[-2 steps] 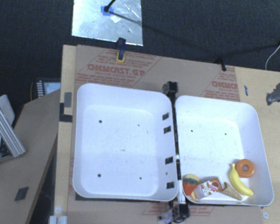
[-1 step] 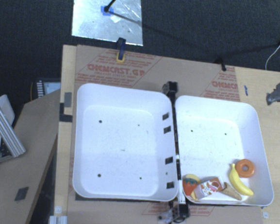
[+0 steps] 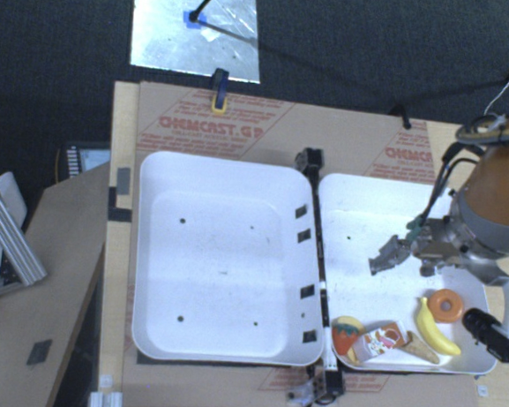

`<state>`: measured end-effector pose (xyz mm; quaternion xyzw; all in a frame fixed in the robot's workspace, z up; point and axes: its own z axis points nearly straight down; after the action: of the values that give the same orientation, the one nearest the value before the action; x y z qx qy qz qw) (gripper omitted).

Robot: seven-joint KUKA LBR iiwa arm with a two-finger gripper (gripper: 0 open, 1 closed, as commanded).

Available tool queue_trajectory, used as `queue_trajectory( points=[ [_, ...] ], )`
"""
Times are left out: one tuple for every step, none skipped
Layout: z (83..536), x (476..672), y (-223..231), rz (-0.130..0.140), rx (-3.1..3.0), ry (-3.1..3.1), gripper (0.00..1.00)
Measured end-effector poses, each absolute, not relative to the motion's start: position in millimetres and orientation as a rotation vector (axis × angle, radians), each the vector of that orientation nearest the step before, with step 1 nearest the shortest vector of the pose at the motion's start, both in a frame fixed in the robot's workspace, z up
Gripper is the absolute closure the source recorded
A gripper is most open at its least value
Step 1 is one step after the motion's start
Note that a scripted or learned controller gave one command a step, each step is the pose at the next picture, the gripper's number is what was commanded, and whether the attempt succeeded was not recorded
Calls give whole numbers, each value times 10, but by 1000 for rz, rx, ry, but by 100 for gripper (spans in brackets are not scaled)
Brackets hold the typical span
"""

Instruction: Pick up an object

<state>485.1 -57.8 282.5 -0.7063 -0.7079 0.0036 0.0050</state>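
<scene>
My gripper (image 3: pixel 386 258) hangs over the middle of the right bin (image 3: pixel 361 199), at the end of the grey arm with its orange band (image 3: pixel 505 176). Nothing shows in it. The objects lie along the bin's near edge, below and to the right of the gripper: an orange ring-shaped toy (image 3: pixel 445 303), a yellow banana (image 3: pixel 434 327), a red and orange fruit (image 3: pixel 347 334), a white and red packet (image 3: pixel 377 342) and a tan cone-shaped piece (image 3: pixel 421 349). The ring touches the banana's upper end.
The left bin (image 3: pixel 223 257) sits beside the right one, with a black hinged divider (image 3: pixel 314 248) between them. Both rest on a cardboard sheet (image 3: pixel 243 126). A dark fitting (image 3: pixel 491 334) juts in at the right bin's near right corner.
</scene>
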Motion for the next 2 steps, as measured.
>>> queue_trajectory(
  points=[
    [3527,4878,-189,-11,-2216,-2235,0],
    [4332,4875,245,-15,-2218,-2235,0]
  ],
)
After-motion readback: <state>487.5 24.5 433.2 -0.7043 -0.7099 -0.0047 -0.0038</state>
